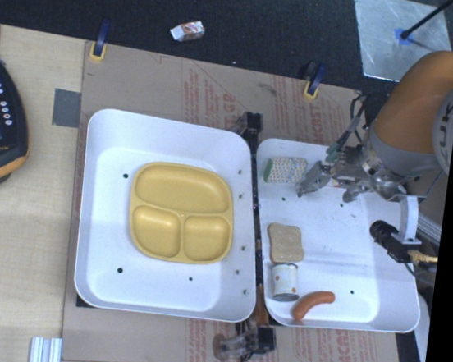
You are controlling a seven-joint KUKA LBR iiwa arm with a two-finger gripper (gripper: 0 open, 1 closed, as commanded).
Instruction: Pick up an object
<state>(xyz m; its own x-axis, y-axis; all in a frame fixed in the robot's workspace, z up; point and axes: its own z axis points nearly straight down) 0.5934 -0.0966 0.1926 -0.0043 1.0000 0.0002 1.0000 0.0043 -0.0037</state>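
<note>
Pincer (331, 182) hangs spread over the right bin's (374, 316) far end, nothing between its fingers. Green-white sponge (285, 170) just beside it. Sausage (312, 304) well apart, near the front rim.

Wooden bench (8, 271), dark floor (257, 14)

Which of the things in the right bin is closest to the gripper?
The green-and-white speckled sponge at the bin's far left corner, just left of the gripper. The tan block, can and sausage lie nearer the camera.
</note>
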